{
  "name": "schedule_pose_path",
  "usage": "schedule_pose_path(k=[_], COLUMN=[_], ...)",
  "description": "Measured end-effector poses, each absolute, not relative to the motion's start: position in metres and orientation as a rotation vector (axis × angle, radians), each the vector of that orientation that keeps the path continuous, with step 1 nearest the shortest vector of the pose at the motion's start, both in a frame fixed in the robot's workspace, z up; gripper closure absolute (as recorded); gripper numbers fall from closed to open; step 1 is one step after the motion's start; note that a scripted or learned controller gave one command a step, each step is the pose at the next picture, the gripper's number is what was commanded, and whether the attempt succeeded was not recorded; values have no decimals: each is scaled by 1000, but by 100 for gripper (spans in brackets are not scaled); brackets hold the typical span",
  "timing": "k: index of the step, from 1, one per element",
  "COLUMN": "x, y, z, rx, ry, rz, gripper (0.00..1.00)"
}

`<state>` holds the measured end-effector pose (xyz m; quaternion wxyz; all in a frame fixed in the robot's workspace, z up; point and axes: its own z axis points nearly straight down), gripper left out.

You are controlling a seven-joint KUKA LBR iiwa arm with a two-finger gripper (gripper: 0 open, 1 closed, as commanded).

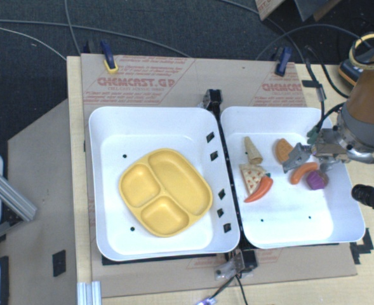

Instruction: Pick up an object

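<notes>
You can't tell whether the gripper (304,157) is parted or closed; it hangs low over the right bin (288,224). At its 5 o'clock lie an orange carrot (303,173) and a purple piece (316,180). The left bin (104,170) carries a yellow tray (166,191). Both rest on a cardboard sheet (142,78) over dark floor (28,62).

We see gripper (306,156) above right bin (288,224); orange carrot (303,173), purple toy (317,180) at its 6 o'clock.
</notes>
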<state>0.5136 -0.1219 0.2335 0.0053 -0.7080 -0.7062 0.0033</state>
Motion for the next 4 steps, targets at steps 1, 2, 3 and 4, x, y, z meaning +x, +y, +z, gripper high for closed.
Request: schedule_pose_path(k=[1,2,3,4], x=[516,512,512,510], y=[-122,-130,-139,-138], z=[238,191,143,90], rx=[-2220,-2218,-2218,-2217], ry=[-2220,-2215,-2215,-2215], rz=[1,5,5,4], gripper=[0,0,0,0])
